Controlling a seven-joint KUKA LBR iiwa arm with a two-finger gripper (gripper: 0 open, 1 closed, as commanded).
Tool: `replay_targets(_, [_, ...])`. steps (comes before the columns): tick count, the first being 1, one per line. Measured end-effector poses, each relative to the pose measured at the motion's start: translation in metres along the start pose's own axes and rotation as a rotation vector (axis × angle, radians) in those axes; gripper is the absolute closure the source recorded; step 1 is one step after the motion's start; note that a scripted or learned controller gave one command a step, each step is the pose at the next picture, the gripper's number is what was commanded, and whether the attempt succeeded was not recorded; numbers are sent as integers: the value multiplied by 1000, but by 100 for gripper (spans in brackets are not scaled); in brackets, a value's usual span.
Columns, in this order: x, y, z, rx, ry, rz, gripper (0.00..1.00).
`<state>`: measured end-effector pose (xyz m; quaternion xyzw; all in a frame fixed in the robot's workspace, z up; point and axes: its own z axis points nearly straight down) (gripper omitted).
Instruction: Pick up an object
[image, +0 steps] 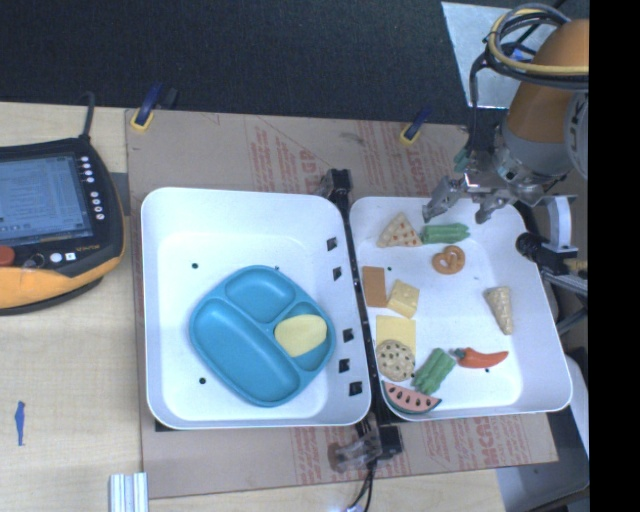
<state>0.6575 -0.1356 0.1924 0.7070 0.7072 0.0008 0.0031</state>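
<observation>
My gripper (462, 206) hangs over the far edge of the right bin (535, 340), fingers spread open with nothing between them. Just below it lie a green pickle (445, 233), a cracker wedge (399, 232) and a pretzel (449, 261). Further down the bin sit an orange block (374, 286), two cheese pieces (404, 298), a cookie (395, 358), a green bean pod (433, 370), a red chili (481, 357), a watermelon slice (411, 399) and a beige wedge (501, 308).
The left bin (170, 230) holds a blue divided plate (240, 340) with a yellow piece (301, 334) on it. A teach pendant (55, 225) lies on the bench at the far left. Clips hold the bins together along the middle seam (345, 290).
</observation>
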Motion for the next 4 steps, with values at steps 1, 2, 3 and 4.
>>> replay_targets(1, [-27,-31,106,17,3,-1,0])
replay_targets(2, [-4,0,80,3,3,-6,0])
replay_targets(3, [35,-2,101,11,4,-8,0])
replay_targets(4, [3,-11,8,-2,0,-1,0])
